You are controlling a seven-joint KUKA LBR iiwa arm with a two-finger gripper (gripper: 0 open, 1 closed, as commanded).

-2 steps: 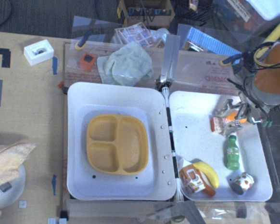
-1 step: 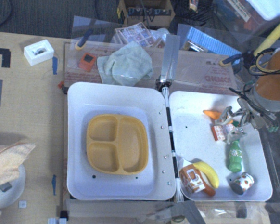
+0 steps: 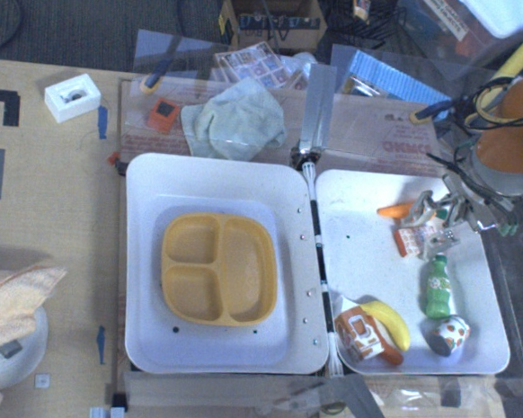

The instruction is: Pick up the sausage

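Observation:
The sausage (image 3: 391, 354) looks like the short reddish-brown piece at the front of the right bin (image 3: 351, 211). It lies partly under a yellow banana (image 3: 391, 321) and against a red-and-white packet (image 3: 361, 334). My gripper (image 3: 434, 214) hangs over the back right part of that bin, well behind the sausage. It is just above a small red-and-white wrapper (image 3: 411, 242), beside an orange carrot-like piece (image 3: 392, 209). Nothing shows held in it.
A green bottle (image 3: 437, 288) and a speckled round toy (image 3: 448, 335) lie between the gripper and the bin's front right corner. The left bin (image 3: 146, 185) holds a yellow divided tray (image 3: 220, 269). A cloth (image 3: 237, 119) lies behind the bins.

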